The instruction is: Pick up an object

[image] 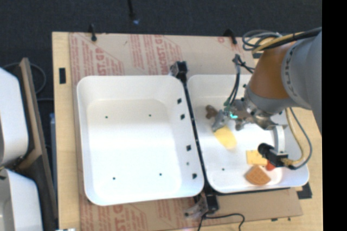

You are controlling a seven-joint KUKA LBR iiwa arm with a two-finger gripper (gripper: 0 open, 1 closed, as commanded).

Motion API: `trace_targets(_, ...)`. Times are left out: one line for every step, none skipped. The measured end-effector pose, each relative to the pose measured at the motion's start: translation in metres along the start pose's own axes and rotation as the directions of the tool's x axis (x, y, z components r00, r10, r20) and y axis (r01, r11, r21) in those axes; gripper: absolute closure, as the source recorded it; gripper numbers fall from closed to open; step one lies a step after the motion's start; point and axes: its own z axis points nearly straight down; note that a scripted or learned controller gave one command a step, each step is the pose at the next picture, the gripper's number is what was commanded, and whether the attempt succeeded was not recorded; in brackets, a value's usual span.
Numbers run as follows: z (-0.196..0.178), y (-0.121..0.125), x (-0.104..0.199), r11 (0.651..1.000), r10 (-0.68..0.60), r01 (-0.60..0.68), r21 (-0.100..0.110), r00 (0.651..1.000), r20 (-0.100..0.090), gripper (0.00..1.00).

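Two white bins sit side by side on the surface (124,53). The left bin (130,143) has bare white floor. The right bin (219,173) holds the things: one pale yellow piece (227,139), one yellow block (254,157) and one orange piece (257,175), three that can be counted for certain.

A fourth, a small brown lump (210,111), lies near the wall between the bins, just left of the hand; it is too blurred to tell if it touches the hand.

The arm reaches in from the right, and the hand (223,118) is low over the middle of the right bin. The pale yellow piece is just below it, touching or nearly so; I cannot tell which. Nor can I tell whether the hand is spread or pressed together. The block and the orange piece lie close together near the bin's front right corner, apart from the hand.
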Motion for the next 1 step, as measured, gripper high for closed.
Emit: trace_targets(0.0,0.0,0.0,1.0,0.0,0.0,0.0,1.0,0.0,0.0)
